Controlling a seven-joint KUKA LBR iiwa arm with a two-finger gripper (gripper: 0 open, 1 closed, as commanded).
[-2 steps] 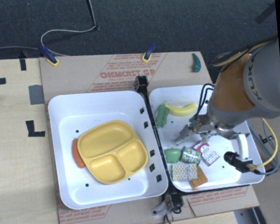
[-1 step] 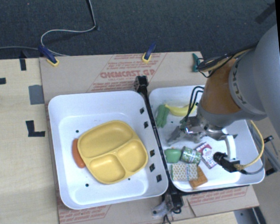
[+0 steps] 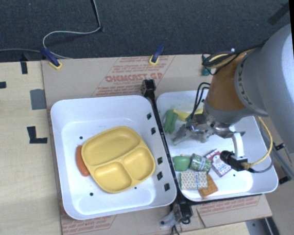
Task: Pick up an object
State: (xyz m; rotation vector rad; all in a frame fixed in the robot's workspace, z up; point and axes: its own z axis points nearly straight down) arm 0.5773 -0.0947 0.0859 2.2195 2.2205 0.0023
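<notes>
A light wooden bench (image 3: 17, 168) carries a brown cardboard sheet (image 3: 96, 75) with red print that reaches its far edge. Two white bins sit side by side on the cardboard: the left bin (image 3: 68, 163) and the right bin (image 3: 262, 181). Two yellow-and-blue clips (image 3: 53, 60) grip the cardboard's far edge.

Arm in from right, wrist bent down, pincer (image 3: 182, 132) low.

Small items (image 3: 199, 171) in right bin (image 3: 262, 181)
</notes>
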